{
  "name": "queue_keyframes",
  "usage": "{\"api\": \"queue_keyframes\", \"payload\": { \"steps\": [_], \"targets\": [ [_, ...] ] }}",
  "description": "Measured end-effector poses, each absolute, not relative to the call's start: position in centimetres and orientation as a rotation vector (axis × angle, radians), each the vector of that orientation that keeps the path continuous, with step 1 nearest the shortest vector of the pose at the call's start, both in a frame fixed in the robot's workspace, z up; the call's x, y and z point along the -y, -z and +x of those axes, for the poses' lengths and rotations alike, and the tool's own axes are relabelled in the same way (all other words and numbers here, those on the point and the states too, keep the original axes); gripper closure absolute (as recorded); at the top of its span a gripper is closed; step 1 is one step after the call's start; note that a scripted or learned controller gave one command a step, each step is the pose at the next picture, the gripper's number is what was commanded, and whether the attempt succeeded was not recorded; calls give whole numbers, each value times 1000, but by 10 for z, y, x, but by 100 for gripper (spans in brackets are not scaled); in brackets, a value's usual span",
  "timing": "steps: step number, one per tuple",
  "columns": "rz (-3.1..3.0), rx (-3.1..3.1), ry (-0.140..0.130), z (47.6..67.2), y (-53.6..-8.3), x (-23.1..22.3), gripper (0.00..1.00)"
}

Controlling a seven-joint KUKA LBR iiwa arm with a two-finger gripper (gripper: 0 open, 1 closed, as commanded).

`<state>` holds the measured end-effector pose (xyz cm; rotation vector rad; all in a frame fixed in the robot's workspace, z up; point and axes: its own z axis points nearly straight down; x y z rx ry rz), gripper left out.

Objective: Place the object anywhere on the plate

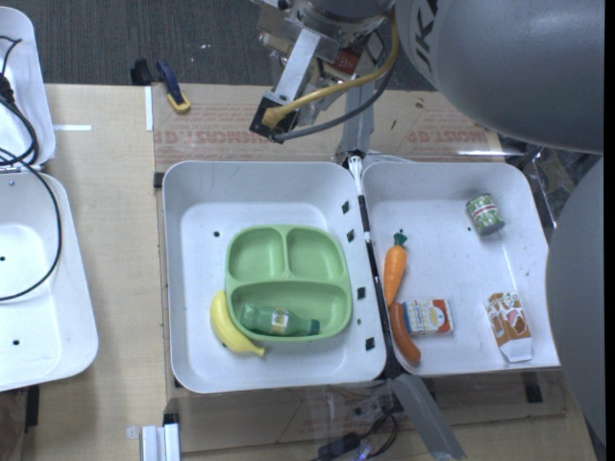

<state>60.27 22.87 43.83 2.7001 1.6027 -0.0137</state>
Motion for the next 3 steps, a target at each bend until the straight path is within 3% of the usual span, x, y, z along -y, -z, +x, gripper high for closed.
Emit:
{"api": "queue_keyframes", "payload": {
  "steps": [1,3],
  "targets": [
    [2622,-1729,14,660,-415,-228,100],
    [2357,-2077,13,660,-425,-229,100]
  ]
}}
